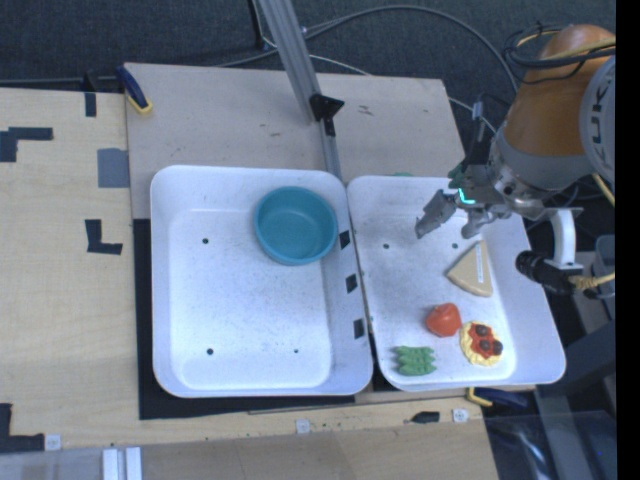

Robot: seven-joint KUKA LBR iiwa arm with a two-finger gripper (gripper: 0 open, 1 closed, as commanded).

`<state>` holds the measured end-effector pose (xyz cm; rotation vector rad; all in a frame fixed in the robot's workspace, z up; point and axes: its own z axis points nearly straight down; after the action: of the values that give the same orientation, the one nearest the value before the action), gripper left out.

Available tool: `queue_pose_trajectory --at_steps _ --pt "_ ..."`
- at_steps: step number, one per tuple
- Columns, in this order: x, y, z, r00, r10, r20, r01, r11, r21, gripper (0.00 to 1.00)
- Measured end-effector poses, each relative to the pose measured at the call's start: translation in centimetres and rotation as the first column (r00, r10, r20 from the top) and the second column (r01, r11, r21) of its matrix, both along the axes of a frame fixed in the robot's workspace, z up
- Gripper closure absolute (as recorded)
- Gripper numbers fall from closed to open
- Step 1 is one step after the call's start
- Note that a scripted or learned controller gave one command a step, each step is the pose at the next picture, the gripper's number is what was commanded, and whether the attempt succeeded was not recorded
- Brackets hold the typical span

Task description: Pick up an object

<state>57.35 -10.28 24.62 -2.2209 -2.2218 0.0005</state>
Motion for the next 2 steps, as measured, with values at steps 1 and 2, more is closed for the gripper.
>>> queue_pose_trajectory --at_steps 1,2 --pt "0.0 0.0 0.0 1.000 0.000 0.000 0.000 1.000 0.000 0.00" --pt "-0.4 0.6 -6.1 1.000 0.000 -0.005 0.000 1.000 0.001 0.00"
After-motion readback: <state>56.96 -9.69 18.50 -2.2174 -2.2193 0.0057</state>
